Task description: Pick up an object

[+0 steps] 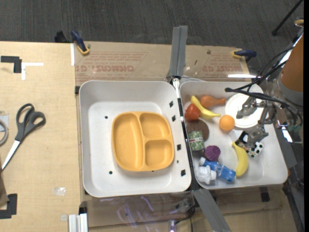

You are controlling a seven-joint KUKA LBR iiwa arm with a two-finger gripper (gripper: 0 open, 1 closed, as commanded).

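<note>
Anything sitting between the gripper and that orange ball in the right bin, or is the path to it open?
Nothing visible blocks it. The gripper hangs over the right bin, and the orange ball lies just to its left in the camera view with bare bin floor between them. The small banana lies on the ball's far side.

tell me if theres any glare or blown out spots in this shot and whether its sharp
Camera view: mostly sharp, evenly lit from above. The round white plate in the right shallow white bin is blown out, with little surface detail. The clear film along the bench's near edge shows purplish reflections. The orange divided plastic tray casts only a soft shadow.
</note>
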